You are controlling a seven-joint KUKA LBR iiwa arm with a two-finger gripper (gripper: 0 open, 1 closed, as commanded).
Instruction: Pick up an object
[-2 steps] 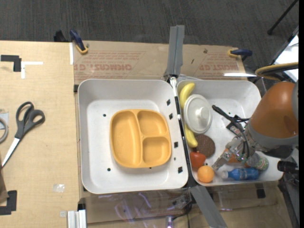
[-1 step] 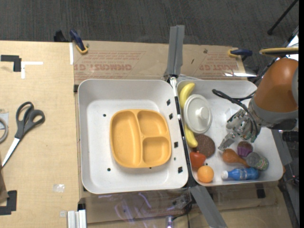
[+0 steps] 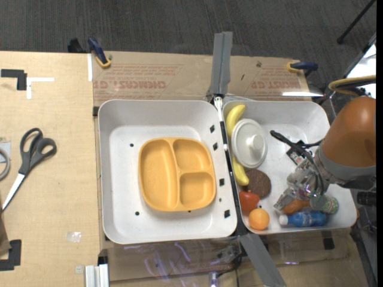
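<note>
Side by side on the bench: left bin point(image 3: 116, 130) with a yellow divided plate point(image 3: 177, 174), right bin point(image 3: 299, 115) crowded. In from the right, the grey arm point(image 3: 353, 139), low over the near right corner. Further left in that bin: a metal lid point(image 3: 249, 143), a banana point(image 3: 235, 115), a brown disc point(image 3: 259, 183), a blue bottle point(image 3: 305, 219), a tomato point(image 3: 248, 200), an orange point(image 3: 258, 219). Gripper point(image 3: 302, 185) just above a small orange piece point(image 3: 291, 207); open or closed, cannot tell. Likely target: that piece. Probably light, smooth, apt to slip; best pinched across its narrow middle.
</note>
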